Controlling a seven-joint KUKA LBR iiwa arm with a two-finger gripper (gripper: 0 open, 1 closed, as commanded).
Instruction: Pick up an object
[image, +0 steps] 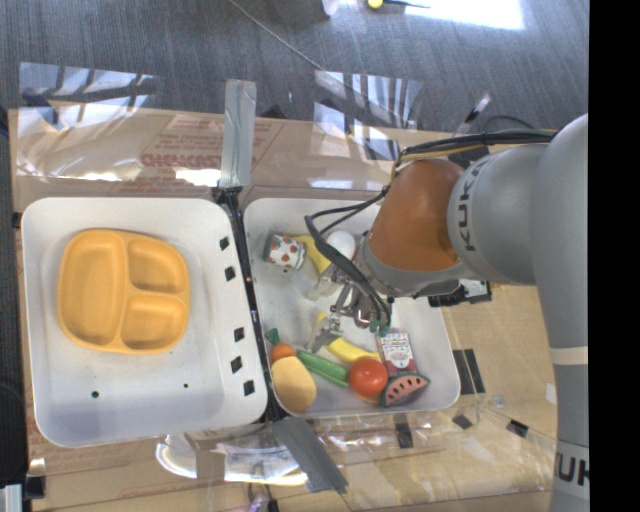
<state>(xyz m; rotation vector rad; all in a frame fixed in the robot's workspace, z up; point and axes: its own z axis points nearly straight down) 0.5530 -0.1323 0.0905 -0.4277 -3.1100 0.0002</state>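
The toy objects (345, 365) are crowded along the near wall of the right bin (440, 340), several hidden under the arm (470, 225). The hand (340, 318) is blurred above them; its opening cannot be told. More room is left in the left bin (40, 330), where a yellow divided tray (122, 290) lies.

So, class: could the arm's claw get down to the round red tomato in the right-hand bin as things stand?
Probably yes: the round red tomato lies uncovered just below the claw, though a slim green vegetable and watermelon slice crowd it.
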